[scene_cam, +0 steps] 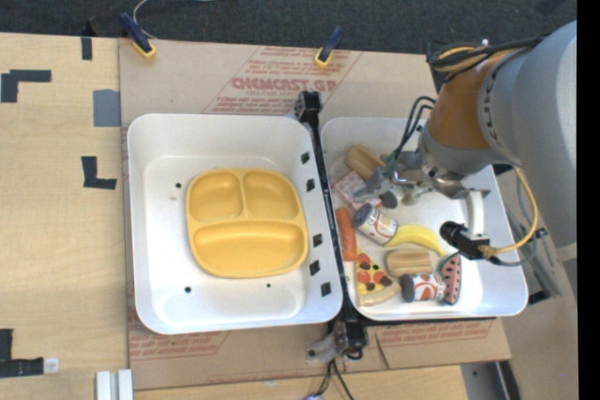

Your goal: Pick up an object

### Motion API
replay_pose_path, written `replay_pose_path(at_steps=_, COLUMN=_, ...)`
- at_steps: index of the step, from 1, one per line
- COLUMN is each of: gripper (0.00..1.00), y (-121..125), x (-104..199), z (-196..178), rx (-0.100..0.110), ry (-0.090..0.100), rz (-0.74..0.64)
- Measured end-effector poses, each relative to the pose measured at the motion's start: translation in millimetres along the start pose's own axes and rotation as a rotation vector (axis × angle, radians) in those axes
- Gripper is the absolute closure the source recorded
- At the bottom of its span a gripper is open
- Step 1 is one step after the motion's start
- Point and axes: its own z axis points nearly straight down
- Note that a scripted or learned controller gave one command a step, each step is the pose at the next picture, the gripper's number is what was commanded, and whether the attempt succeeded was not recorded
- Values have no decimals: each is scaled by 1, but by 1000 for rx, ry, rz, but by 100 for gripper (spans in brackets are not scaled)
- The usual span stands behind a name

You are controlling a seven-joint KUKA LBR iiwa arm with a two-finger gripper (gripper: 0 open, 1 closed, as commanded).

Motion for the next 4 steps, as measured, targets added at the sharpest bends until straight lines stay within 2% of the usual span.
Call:
replay_pose_path(at_steps=1, gripper=100, y=2, x=1, z=-12, rx=-6, ry=0, rz=-1)
replay_pose_path(at_steps=2, gripper=0, y=1, x=1, z=-11, rx=-3, ry=0, rz=0)
replay_pose_path(at_steps=3, gripper=0, y=-14, x=27, z=3, rx=2, ry=-2, rz=0)
replay_pose_path(at_steps=4, gripper=100, y=-15, x=27, z=-7, rx=4, ry=-3, rz=0)
